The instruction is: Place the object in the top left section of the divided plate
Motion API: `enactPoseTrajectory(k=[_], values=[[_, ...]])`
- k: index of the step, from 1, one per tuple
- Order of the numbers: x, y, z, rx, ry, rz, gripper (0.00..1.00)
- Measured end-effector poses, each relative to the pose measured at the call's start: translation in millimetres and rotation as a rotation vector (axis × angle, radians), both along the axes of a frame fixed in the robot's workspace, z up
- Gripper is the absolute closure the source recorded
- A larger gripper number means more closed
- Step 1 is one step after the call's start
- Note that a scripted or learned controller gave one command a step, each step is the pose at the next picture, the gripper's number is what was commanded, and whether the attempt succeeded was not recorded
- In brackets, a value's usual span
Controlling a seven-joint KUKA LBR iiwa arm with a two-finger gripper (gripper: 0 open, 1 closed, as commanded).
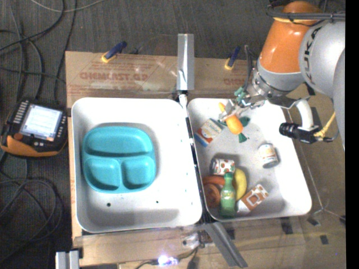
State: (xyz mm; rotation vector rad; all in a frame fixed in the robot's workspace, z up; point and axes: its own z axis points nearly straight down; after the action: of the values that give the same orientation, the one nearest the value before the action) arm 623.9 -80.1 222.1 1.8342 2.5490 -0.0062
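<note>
Right bin (291, 203), lower half: green bottle (228, 194), yellow banana (240, 182), brown donut (212, 190), small red-white can (223, 166), little box (254, 196). Silver can (268, 154) mid right. Small carton (210, 131) upper left of bin. Pincer (242, 103) at top of right bin, closed on orange carrot toy (235, 124), green end pointing down-right. Left bin (101, 214) has teal divided plate (119, 158). Tablet (37, 126) far left.

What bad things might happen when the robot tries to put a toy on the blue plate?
1. The gripper hovers at the far end of the right bin over a crowded cluster by the orange toy; it might pinch the wrong thing or nothing.
2. The blue divided plate sits in the left bin, across the bins' rims, so a loosely held toy might drop on the way.
</note>
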Motion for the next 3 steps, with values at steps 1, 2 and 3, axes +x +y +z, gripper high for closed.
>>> enactPoseTrajectory(k=[1,2,3], values=[[-83.2,48.8,-39.7,0.004,0.003,-0.026,1.00],[-90.3,105.9,-39.2,0.003,0.001,0.052,1.00],[-74.6,188.4,-10.6,0.004,0.001,0.132,1.00]])
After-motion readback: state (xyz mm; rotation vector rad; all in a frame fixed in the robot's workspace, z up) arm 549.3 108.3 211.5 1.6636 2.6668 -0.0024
